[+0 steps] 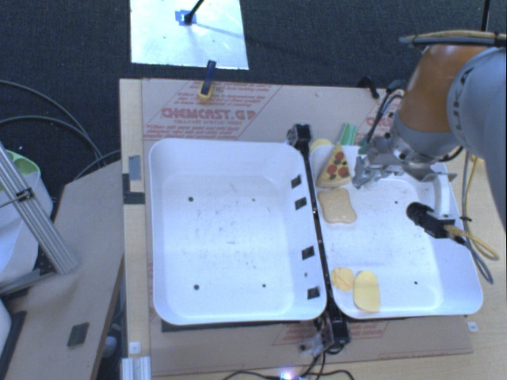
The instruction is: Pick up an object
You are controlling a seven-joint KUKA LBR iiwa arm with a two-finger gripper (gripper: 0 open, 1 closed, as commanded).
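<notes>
While the hand (pixel 363 172) is hung low over the far end of the right bin (pixel 396 244), the pizza slice (pixel 335 167) is found just beside it, toward the view's left, tucked close to the wall shared with the left bin (pixel 230 244). Whether the two are touching cannot be told from this angle, and how far the hand is open cannot be told either; nothing is made out in its grip. The slice is laid flat, its long axis run roughly along that dividing wall, point toward the far rim and crust toward the near side. A tan bread slice (pixel 337 207) is set just nearer than the crust, almost against it, and two yellow pieces (pixel 355 285) are left well apart by the near rim. By this reading, the pizza slice is judged the closest candidate: a short sideways shift toward the divider would be called for, with the grip closed across the slice's narrow width. The nearby wall is judged the likely nuisance, since little room is left on that side.
</notes>
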